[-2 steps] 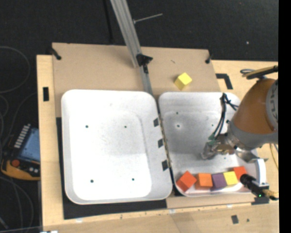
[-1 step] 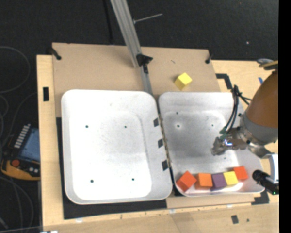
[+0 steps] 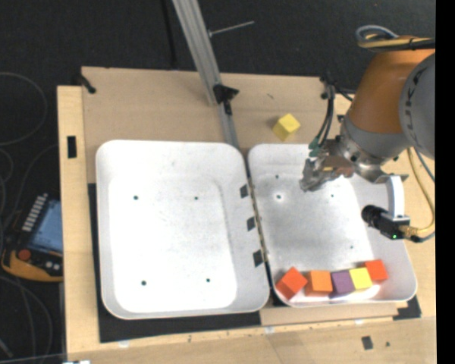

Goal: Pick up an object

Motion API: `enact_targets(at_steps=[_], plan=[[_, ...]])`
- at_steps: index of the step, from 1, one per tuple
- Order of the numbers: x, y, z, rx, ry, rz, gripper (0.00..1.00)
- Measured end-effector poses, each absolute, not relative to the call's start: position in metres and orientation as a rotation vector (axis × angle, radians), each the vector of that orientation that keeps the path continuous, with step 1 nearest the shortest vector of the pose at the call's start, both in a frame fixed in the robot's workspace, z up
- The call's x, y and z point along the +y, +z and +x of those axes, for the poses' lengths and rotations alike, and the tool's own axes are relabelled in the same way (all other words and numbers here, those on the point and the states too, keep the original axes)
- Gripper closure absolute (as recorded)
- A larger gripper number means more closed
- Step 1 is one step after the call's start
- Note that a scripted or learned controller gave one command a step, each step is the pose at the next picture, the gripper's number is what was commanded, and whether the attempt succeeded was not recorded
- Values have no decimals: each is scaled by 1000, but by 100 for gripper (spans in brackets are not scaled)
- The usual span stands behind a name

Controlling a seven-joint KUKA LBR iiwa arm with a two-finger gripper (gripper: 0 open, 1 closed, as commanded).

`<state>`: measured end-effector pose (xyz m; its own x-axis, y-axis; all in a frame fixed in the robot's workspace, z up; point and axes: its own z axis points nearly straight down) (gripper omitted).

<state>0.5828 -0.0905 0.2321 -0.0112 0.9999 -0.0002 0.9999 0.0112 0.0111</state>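
no readable text, label or number on anything here

You are looking at five small blocks lying in a row along the right bin's (image 3: 379,243) near edge: red-orange (image 3: 292,281), orange (image 3: 319,280), purple (image 3: 341,281), yellow (image 3: 360,279), red-orange (image 3: 376,271).

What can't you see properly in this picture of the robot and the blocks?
- Gripper: its fingertips are small and blurry, so open or shut is unclear.
- Purple block: squeezed between the orange block and the yellow block, so its sides are hidden.
- Robot arm: cut off by the right edge.
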Motion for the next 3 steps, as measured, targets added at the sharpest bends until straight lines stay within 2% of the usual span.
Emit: enact_targets(at_steps=[1, 2, 3], plan=[[-44, 286, 620, 2225, 10, 2207, 100], [-34, 296, 557, 2224, 2, 2217, 100], [-93, 332, 501, 2211, 2, 2224, 100]])
